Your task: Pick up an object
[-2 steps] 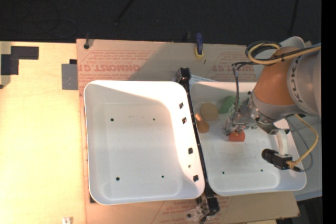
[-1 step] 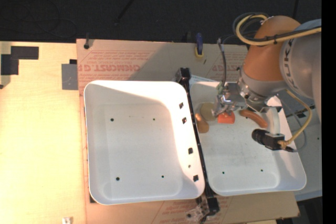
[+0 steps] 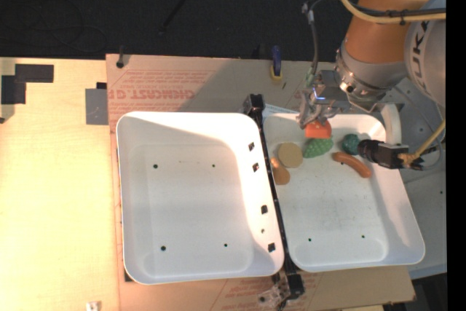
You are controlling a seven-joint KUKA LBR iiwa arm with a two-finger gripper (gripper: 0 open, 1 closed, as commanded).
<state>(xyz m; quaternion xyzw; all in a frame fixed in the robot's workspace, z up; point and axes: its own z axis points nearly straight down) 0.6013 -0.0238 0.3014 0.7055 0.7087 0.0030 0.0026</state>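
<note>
pincer [image 3: 314, 115] is hanging over the far end of the right bin [image 3: 416, 244], close to its far wall. can't tell how far it's open or whether it's gripping anything. the red-orange lump [image 3: 318, 131] is sitting directly under its tip, touching or nearly so; contact isn't resolving.

edges: the far rim is running just behind the pincer. the shared wall between the two bins is lying to view-left of it, past the tan disc [image 3: 290, 154]. the right-hand rim is lying to view-right, beyond the teal lump [image 3: 351, 143].

room: everything loose is crowding the far third of the right bin, around the pincer. on the near side of it, bare white floor is running down to the near rim. the left bin [image 3: 189, 193] is lying well off to view-left, showing plain white floor.

count, all in the right bin:
- 1 red-orange lump, under the pincer
- 1 green bumpy piece [image 3: 317, 148], just nearside of that lump, touching it
- 1 teal lump, view-right and a bit nearside
- 1 orange sausage shape [image 3: 353, 164], nearside of the teal lump, lying at a slant
- 1 tan disc, view-left and nearside
- 1 small brown piece [image 3: 280, 175], just beside the disc, by the shared wall

2 bins total, both sitting on a cardboard sheet [image 3: 182, 87] on the pale worktop [image 3: 51, 193].
</note>
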